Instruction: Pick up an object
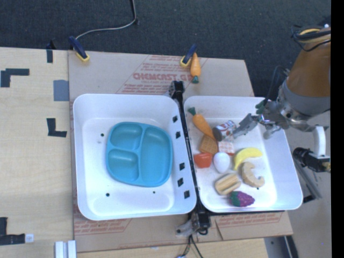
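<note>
Just left of the claw (251, 123), fingers' state unclear, lies a small packet (226, 128).

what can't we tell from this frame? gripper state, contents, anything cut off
- Gripper, camera view: too small and blurred over the right bin to tell its state or contents.
- Small printed packet, camera view: label too small to read.
- Arm, camera view: cut off by the right edge.
- Cable, camera view: runs off the top edge.
</note>
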Controlling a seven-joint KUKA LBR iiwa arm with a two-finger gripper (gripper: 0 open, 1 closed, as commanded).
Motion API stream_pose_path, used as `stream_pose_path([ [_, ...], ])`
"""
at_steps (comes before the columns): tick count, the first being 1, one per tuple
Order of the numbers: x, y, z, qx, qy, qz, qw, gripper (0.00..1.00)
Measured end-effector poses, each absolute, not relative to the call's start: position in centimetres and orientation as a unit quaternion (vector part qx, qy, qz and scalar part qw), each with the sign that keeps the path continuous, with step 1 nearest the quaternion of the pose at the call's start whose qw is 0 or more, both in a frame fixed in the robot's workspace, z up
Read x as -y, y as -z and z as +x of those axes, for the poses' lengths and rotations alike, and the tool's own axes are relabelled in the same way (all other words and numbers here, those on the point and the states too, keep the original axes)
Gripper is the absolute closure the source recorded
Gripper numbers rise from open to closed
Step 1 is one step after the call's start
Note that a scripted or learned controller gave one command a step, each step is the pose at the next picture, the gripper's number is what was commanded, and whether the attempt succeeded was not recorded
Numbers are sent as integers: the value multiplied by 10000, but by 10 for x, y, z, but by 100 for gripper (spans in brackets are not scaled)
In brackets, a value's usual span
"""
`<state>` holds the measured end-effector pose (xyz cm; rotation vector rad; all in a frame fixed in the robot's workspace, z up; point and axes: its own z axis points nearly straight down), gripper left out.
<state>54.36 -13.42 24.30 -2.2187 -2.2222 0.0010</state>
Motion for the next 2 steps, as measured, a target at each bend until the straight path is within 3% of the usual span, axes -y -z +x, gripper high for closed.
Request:
stream_pose_path([
  [1,165,-108,550,7075,22,-7067,-42,0],
  [2,136,-95,545,7060,42,-7080,-157,0],
])
